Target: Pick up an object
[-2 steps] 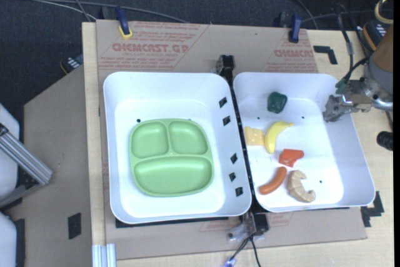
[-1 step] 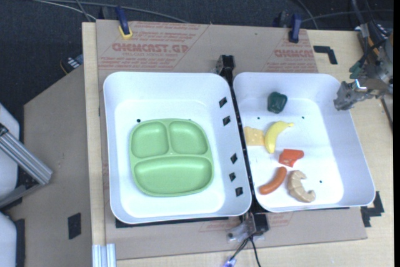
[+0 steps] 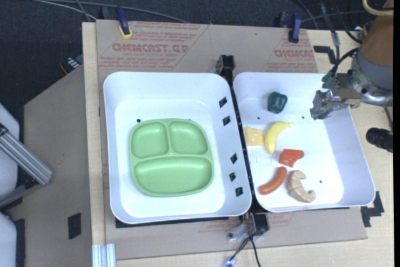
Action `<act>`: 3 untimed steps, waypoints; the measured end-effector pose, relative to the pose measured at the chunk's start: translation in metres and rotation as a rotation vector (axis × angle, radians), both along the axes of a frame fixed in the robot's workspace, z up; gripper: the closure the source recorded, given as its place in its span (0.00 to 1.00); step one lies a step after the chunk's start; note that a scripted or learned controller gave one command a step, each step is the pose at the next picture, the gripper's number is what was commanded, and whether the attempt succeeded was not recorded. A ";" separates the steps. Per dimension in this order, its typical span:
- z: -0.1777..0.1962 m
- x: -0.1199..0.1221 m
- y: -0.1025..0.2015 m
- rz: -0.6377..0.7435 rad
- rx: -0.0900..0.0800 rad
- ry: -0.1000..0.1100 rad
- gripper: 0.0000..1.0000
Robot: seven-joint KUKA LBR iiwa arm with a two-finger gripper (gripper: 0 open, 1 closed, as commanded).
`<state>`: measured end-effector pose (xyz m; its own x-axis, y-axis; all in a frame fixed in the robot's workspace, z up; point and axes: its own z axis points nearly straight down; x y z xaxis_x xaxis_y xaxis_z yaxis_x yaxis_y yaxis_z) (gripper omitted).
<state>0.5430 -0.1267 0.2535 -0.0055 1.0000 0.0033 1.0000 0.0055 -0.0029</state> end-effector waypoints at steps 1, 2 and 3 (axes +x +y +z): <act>-0.004 -0.009 0.063 0.000 0.000 0.000 1.00; -0.008 -0.025 0.118 0.000 0.000 0.001 1.00; -0.024 -0.029 0.170 0.000 -0.001 0.002 1.00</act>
